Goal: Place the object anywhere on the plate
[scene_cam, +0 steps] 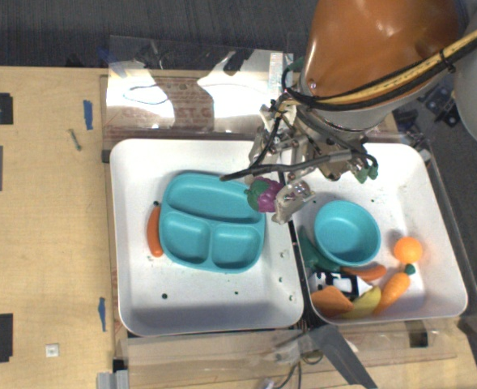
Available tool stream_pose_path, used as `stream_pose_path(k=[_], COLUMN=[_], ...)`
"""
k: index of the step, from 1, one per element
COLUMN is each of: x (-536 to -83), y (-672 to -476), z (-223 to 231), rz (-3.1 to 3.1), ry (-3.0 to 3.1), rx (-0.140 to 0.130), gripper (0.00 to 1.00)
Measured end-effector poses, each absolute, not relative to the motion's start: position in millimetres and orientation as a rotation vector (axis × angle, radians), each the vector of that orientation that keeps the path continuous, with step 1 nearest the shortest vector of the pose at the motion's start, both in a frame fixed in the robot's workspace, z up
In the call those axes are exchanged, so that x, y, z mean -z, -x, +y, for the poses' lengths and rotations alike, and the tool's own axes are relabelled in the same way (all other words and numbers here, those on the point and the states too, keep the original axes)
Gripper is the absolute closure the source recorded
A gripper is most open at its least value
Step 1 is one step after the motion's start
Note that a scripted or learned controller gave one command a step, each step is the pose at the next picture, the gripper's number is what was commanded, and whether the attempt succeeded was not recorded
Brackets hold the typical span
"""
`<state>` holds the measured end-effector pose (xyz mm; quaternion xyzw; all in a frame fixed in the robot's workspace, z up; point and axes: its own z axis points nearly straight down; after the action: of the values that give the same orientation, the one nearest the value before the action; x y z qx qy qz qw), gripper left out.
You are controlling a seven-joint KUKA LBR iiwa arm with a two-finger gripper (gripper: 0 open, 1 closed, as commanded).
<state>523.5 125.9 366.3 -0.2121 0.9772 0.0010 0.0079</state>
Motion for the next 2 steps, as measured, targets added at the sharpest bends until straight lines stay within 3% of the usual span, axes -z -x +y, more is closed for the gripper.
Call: stream_pose_path(k=[1, 2], x=[-489.0, -486.6], y=[-499.5, -500.3], z=[115.8, 182.7], rz=[2.921, 2.852], ry=[1.114, 1.292], rx=[0.002, -0.003], gripper=[1.00, 1.00])
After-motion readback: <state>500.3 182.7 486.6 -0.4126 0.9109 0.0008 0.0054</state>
